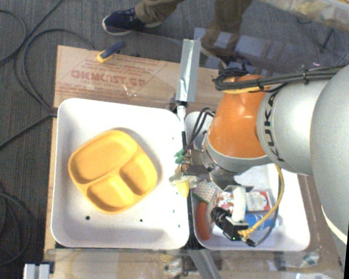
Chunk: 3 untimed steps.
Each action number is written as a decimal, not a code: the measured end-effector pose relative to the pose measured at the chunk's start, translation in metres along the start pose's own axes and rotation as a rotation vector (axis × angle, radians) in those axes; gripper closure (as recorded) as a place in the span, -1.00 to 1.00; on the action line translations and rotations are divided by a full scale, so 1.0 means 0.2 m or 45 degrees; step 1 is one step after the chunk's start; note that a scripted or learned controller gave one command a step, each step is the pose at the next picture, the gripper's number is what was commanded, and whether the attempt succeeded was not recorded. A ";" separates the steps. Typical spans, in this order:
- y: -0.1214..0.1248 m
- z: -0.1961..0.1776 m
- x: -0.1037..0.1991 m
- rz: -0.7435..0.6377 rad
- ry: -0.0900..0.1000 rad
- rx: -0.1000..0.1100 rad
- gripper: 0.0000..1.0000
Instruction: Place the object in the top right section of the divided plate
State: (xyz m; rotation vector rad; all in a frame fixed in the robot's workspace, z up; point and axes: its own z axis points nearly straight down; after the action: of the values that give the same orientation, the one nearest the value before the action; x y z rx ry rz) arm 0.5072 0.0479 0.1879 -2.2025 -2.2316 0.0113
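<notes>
Yellow divided plate (114, 170) in left bin (61, 217)

grey arm (325, 120) reaching from right, wrist bent down (orange band)

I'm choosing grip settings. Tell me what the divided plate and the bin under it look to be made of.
Divided plate: likely moulded plastic, yellow-orange, matte with a faint sheen; rounded, seamless section walls suggest it. Left bin: likely smooth white plastic, with soft highlights and rounded corners; coated metal can't be ruled out.
</notes>
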 end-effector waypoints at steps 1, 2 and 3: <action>0.06 0.04 -0.56 -0.107 0.000 -0.004 1.00; -0.09 -0.11 -0.29 -0.161 0.001 -0.002 1.00; -0.12 0.01 0.11 -0.140 -0.001 0.000 1.00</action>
State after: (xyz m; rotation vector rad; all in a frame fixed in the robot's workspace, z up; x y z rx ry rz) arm 0.4827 0.0692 0.1858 -2.0763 -2.3498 0.0110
